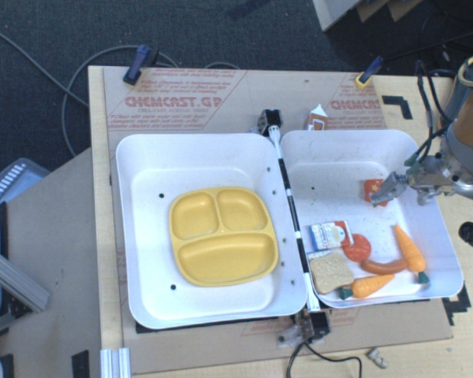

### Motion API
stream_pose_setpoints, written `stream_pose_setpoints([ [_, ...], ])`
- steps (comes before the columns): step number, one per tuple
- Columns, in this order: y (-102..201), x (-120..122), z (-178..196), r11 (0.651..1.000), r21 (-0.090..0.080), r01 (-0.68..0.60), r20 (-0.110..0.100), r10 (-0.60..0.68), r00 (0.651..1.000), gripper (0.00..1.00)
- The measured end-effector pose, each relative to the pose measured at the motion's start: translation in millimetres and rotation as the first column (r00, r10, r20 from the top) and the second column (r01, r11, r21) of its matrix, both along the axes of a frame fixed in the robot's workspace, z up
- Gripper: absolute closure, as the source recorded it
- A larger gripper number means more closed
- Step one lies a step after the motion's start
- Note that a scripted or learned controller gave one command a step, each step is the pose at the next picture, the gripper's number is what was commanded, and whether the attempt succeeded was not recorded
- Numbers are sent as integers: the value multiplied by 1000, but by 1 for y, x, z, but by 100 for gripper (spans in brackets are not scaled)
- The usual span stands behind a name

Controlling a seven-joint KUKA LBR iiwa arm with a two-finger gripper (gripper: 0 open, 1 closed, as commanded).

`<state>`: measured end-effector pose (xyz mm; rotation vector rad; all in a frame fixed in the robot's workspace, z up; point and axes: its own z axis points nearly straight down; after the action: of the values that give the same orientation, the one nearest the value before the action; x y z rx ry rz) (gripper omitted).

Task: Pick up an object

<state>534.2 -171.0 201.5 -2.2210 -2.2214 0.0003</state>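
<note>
We note two white bins side by side on the bench: the left bin [142,164] carries a yellow divided plate [223,235] near its middle, lying flat with three compartments. The right bin [331,144] carries the toy food, gathered toward its near edge. At the near left corner we see a slice of bread [331,272], and just behind it a small blue-and-white carton [326,235]. A red tomato [357,247] sits beside the carton, touching or almost touching a sausage [385,266] that lies along the near edge. One carrot [369,286] lies at the near edge beside the bread; a second carrot [410,250] lies slanted toward the right wall, its tip close to the sausage. A small red-orange piece [374,189] sits apart from these, nearer the middle of the bin toward the far side. The gripper [394,186] reaches in from the right edge and hangs right at this piece, one finger overlapping it. We cannot tell how wide the tool stands, nor whether the piece is gripped.
</note>
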Motion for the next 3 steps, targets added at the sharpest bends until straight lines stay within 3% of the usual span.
stream_pose_setpoints([
  [1, -34, 67, -112, 1000, 0, 0, -2, 0, 1000, 0],
  [2, -34, 70, -99, 1000, -3, -1, 5, 1, 1000, 100],
  [3, 7, 133, -117, 1000, 0, -1, 0, 1, 1000, 100],
])
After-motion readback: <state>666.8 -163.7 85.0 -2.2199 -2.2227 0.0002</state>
